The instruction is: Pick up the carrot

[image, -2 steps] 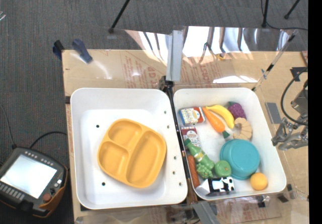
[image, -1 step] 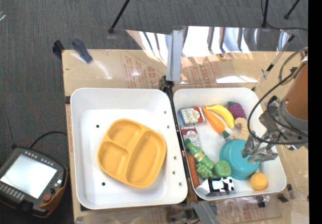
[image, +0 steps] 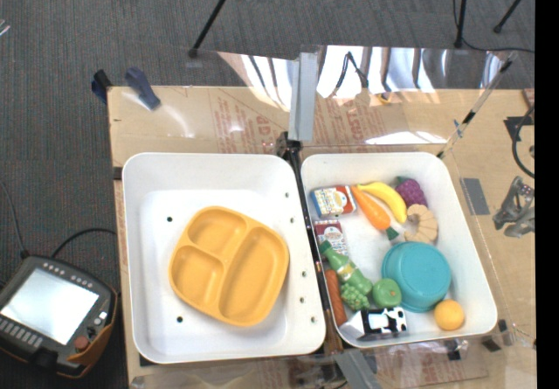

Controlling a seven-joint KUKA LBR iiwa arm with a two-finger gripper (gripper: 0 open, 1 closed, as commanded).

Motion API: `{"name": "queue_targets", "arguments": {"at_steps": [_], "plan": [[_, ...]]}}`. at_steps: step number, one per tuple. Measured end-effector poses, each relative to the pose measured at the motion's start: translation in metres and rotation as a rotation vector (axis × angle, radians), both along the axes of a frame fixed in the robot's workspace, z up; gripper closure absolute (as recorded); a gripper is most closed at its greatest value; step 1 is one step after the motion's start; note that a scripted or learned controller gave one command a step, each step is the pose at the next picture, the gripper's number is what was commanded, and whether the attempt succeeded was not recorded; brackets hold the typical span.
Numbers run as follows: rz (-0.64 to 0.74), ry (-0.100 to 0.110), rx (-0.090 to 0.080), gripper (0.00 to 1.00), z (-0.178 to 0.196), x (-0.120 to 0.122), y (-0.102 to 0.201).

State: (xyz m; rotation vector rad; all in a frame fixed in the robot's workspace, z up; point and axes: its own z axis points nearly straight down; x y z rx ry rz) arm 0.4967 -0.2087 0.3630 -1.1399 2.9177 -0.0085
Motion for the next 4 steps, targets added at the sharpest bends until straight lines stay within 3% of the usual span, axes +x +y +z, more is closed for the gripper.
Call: {"name": "queue_targets", "arguments": {"at_steps": [1,2,3,4], "plan": [[0.061,0.016,0.008,1.00,-0.078,-0.013,-0.001],[-0.092,0.014,0.007,1.00,-0.126,0.006,0.052],[0.041,-0.001,-0.001,1.00,-0.005,-0.001,0.016],[0.504,0.012,0.005,1.00,-0.086,-0.002,-0.002]]}}
